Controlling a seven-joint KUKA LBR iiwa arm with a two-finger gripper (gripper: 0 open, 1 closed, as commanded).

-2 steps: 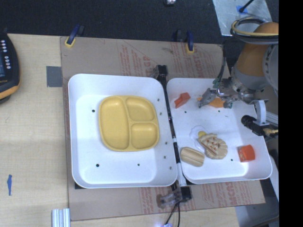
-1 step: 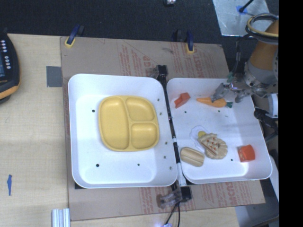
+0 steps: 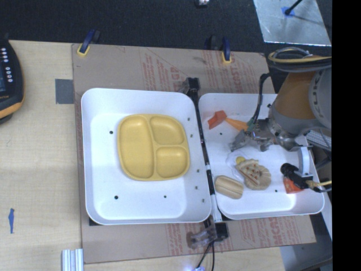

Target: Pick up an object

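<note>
The arm (image 3: 299, 103) covered the far right corner of the right bin (image 3: 225, 103). A red item (image 3: 293, 186) by that bin's right wall was partly hidden under the robot's wrist, its kind unclear. A black handheld device (image 3: 8, 78) was cut off by the left edge. A small shiny object (image 3: 203, 0) beyond the bins was too small to identify.

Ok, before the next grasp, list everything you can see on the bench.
bins: two, white, side by side
divided plate: one, yellow, middle of left bin
wedge: one, red-orange, right bin, far left corner
carrot piece: one, orange, beside wedge
bun: one, tan, right bin, near left corner
patty: one, tan with brown stripes, beside bun
handset: one, black and orange, bench's left edge
gripper: one, grey, over right bin
arm: one, grey and orange, right side
</note>
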